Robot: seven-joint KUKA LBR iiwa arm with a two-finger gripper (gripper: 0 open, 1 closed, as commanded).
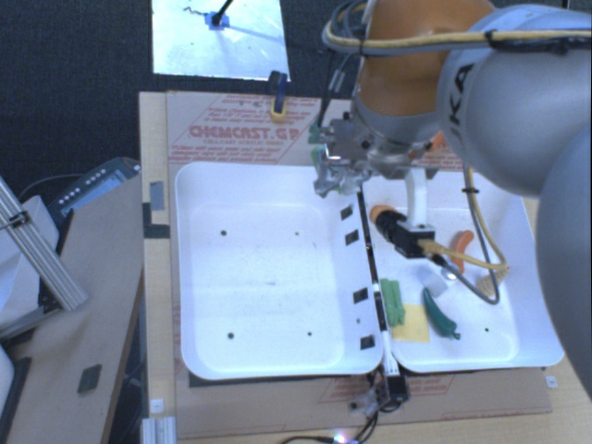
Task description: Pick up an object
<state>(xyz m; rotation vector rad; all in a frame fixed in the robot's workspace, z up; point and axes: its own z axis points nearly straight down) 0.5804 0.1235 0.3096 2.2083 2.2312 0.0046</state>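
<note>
While the tool [335, 181] hangs upper centre over the bins' shared rim [368, 268], whether it is apart or together I cannot tell. Lower right, a green block [395, 302] lies beside a yellow card [413, 328]; centre squarely over the block, probably, before descending.

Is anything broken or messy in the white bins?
Nothing looks broken or spilled. The green block, yellow pad, dark green piece and orange piece lie loosely in the right-hand bin, all inside its walls. The gripper hangs above the strip between the two bins.
</note>
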